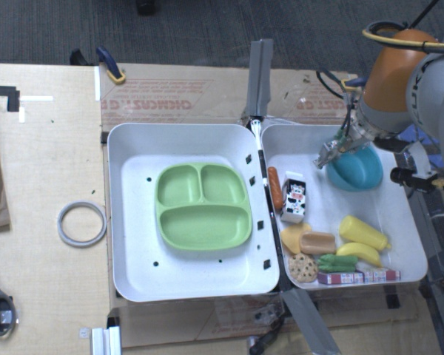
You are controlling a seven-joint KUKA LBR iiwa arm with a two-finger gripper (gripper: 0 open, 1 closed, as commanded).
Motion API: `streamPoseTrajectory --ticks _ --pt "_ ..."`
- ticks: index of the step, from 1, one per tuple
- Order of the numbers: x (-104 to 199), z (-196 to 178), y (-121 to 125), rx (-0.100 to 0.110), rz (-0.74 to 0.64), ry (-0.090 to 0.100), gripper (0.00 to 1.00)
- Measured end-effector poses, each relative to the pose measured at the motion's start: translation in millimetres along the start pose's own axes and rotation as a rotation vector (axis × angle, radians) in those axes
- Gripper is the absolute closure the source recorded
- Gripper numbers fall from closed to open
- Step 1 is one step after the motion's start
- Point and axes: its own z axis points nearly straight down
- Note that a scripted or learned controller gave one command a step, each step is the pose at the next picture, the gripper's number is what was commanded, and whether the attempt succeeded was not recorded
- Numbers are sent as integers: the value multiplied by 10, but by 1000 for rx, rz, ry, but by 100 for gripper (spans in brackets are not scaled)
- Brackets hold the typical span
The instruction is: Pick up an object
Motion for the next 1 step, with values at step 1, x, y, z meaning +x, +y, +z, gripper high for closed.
streamPoseTrajectory --ticks 1 --pt "558 -1043 227 -4 232 -7 100"
